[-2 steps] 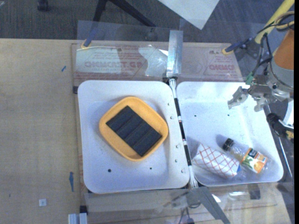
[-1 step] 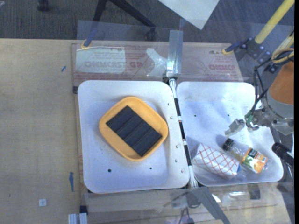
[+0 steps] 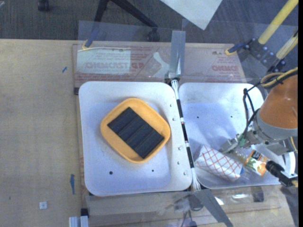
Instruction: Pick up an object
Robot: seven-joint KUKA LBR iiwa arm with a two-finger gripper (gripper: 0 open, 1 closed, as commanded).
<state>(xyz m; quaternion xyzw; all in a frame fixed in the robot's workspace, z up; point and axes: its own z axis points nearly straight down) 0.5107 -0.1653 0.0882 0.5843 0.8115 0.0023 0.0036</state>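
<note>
In the left bin point(image 3: 90, 141) lies a yellow-orange square dish point(image 3: 110, 135) with a black ridged pad in it. The right bin point(image 3: 208, 105) holds a white paper tray with a red check pattern point(image 3: 218, 163) near its front edge and a small orange and green packet point(image 3: 258, 166) at the front right. My gripper point(image 3: 238, 144) is low in the right bin, just above and to the right of the checked tray and left of the packet. The grey arm with its orange band point(image 3: 283, 109) comes in over the bin's right side. Nothing can be made out in the gripper.
A metal divider point(image 3: 177, 56) stands behind the seam between the bins. Clear panels with red print point(image 3: 106, 65) line the back. Bare wooden bench point(image 3: 33, 126) spreads to the left. A yellow pole point(image 3: 281, 15) and black cables point(image 3: 251, 105) sit near the arm.
</note>
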